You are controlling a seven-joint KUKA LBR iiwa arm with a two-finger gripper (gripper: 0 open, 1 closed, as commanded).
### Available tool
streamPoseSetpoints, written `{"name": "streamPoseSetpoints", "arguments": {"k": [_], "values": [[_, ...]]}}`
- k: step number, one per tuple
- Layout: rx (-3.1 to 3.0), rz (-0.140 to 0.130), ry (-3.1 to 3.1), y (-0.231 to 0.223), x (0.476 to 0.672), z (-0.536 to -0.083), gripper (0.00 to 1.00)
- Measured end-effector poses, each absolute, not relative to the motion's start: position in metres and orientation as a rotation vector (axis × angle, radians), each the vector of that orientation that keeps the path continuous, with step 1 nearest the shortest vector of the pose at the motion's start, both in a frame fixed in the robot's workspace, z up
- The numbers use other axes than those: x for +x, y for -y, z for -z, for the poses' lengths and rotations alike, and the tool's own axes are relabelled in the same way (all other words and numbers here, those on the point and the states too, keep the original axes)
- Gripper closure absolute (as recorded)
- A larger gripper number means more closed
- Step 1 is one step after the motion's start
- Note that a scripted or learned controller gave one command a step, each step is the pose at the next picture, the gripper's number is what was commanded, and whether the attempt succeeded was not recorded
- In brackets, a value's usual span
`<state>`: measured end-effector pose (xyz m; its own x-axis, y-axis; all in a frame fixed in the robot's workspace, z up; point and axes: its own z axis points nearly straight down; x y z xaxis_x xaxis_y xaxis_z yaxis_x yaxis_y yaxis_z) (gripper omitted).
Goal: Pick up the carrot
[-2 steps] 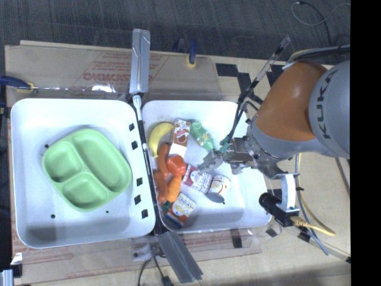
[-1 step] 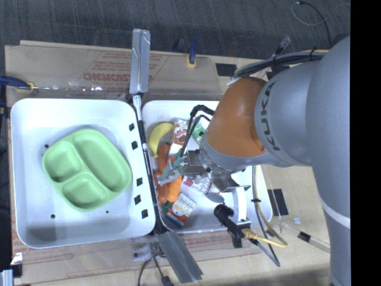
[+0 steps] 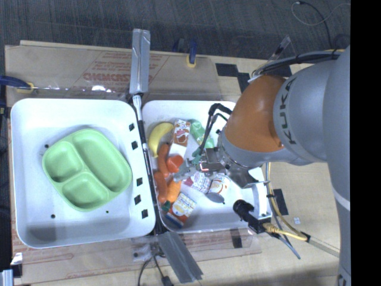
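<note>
From the camera above the worktop, the arm (image 3: 297, 118) reaches in from 3 o'clock and bends over the right bin (image 3: 250, 216), so its orange band and wrist cover much of that bin's middle. The claw (image 3: 199, 162) hangs low over the heap of toy food, just right of the orange pieces; the wrist and clutter hide how it is set, so I cannot tell whether it grips anything.

The carrot (image 3: 161, 183) looks to be the long orange piece lying along the bin's left wall, running from about 12 to 6 o'clock. A banana (image 3: 156, 137) touches its upper end. Small printed packets (image 3: 184, 204) lie at its lower end and more at its right. Being wedged against the wall among these neighbours, it probably gives the claw little room on either side, which may be why the arm comes down so close to the pile.

The left bin (image 3: 30, 219) holds a green divided plate (image 3: 86, 168) near its middle, tilted, well apart from the carrot.

Both white bins sit side by side on a brown board (image 3: 89, 67) with red print, with a metal bracket (image 3: 140, 61) at 12 o'clock between them. Dark carpet (image 3: 178, 11) lies beyond, and loose cables (image 3: 286, 234) trail at about 5 o'clock.
</note>
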<state>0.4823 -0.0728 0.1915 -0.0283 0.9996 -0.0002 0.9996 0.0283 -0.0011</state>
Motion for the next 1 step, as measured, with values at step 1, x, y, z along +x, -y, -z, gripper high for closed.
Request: {"name": "streamPoseSetpoints", "arguments": {"k": [1], "values": [[-1.909, 0.014, 2.499, 0.1069, 0.4804, -0.1011, 0.0]]}}
